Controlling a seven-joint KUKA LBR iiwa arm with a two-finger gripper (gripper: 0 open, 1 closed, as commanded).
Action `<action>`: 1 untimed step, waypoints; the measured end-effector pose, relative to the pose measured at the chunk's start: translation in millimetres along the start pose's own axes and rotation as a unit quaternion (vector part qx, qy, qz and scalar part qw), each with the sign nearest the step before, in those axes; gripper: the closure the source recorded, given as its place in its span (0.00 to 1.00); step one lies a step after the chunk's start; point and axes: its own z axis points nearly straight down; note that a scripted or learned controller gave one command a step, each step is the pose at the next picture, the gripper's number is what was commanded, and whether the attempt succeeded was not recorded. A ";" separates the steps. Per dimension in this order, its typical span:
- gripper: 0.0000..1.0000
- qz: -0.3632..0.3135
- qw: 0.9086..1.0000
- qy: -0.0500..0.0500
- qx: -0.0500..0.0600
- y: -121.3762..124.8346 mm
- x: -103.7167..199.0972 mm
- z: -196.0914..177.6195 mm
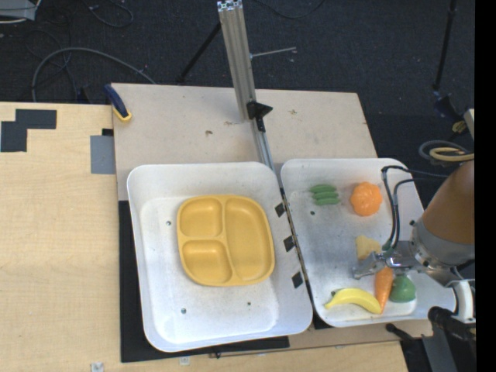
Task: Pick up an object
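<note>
Camera view has the gripper (377, 266) low in the right bin (341, 231), lower right of frame, above the carrot (384, 284); whether it pinches is unclear. Crowded by the banana (355, 300) and a green piece (402, 289), a grab could slip.

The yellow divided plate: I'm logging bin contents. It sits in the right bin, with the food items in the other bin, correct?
Not quite. The camera view shows the yellow divided plate in the left bin; the food items, like the orange and banana, lie in the right bin.
</note>
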 end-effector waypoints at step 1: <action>1.00 0.002 1.000 -0.001 -0.002 1.0 -2.0 -12.8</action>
